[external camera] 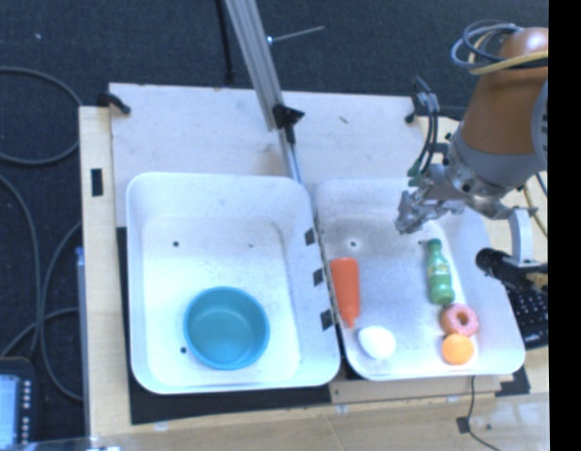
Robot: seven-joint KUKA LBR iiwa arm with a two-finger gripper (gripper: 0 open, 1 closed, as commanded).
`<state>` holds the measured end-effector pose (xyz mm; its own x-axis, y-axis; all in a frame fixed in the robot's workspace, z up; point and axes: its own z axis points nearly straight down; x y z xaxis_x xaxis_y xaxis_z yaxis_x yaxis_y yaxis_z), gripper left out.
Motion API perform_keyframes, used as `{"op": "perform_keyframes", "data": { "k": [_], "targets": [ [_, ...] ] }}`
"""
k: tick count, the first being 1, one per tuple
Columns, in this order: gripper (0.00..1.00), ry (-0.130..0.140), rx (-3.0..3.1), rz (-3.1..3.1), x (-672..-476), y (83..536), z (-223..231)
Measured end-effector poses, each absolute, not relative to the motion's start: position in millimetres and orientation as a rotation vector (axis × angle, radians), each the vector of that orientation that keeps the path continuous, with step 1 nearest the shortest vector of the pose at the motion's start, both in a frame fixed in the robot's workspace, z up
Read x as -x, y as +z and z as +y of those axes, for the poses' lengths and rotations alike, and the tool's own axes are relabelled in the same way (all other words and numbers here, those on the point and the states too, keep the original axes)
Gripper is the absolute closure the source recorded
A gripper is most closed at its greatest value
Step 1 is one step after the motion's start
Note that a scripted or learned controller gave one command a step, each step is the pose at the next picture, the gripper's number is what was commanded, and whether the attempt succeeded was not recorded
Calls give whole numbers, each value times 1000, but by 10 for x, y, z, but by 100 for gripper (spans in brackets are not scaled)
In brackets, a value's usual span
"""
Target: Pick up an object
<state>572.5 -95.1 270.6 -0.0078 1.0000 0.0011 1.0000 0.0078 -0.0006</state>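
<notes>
The right bin [384, 205] holds an orange carrot-shaped piece [345, 288] by its left wall, a white egg [375, 342] at the front, a green bottle [438, 272], a pink doughnut [459, 319] and an orange ball [458, 349] near the right front. My gripper [410, 216] hangs over the back part of this bin, up and left of the green bottle. I see nothing between its fingers.
A blue bowl [227, 327] sits in the front of the left bin [159, 205]. A slanted metal pole [258, 59] rises from the bench behind the bins. Cables lie on the dark floor at the left.
</notes>
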Motion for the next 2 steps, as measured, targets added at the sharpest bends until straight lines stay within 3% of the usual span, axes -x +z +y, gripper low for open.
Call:
{"op": "perform_keyframes", "data": {
  "k": [1, 2],
  "targets": [
    [100, -6, 2212, -2234, -5767, 2762, -414],
    [100, 5, 2207, -2227, -5821, 2586, 166]
  ]
}}
